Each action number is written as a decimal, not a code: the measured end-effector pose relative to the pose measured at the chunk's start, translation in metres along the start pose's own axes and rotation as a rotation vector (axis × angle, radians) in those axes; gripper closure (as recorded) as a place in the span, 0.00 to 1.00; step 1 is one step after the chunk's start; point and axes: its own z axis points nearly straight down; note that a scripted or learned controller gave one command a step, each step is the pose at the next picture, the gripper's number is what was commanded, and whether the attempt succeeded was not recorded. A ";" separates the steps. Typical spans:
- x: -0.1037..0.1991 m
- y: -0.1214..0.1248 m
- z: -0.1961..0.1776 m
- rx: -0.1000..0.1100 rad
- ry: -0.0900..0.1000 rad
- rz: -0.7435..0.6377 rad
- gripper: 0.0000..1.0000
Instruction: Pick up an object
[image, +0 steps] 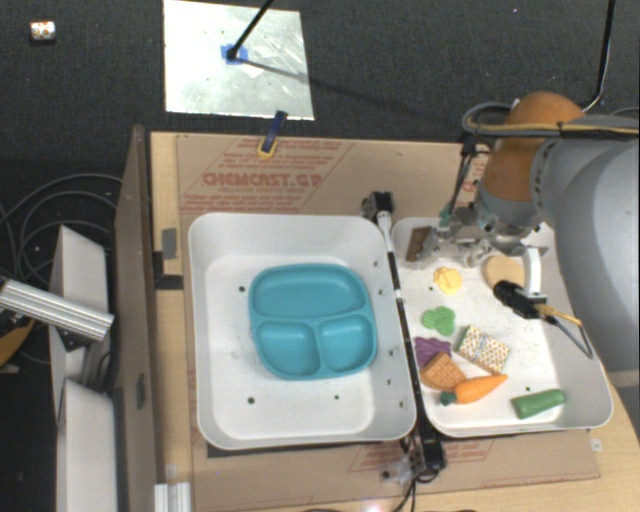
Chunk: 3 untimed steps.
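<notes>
My gripper hangs over the far end of the right bin, below the grey arm and its orange band. Just left of it lies a small brown piece. A yellow piece lies a little in front of it, and a tan slice is partly hidden under the wrist. Nearer the front lie a green piece, a purple piece, a patterned cracker, an orange-brown biscuit, a carrot and a green pickle. I see nothing in the gripper.
The left bin holds a blue divided plate. A black divider rail runs between the two bins. Brown cardboard lies under both, with cables and a metal bar to the far left.
</notes>
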 end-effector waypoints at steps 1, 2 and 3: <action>0.024 -0.032 0.001 -0.007 0.001 0.006 0.00; 0.022 -0.029 -0.012 -0.017 0.000 0.005 1.00; 0.072 -0.080 -0.102 -0.010 0.003 0.002 1.00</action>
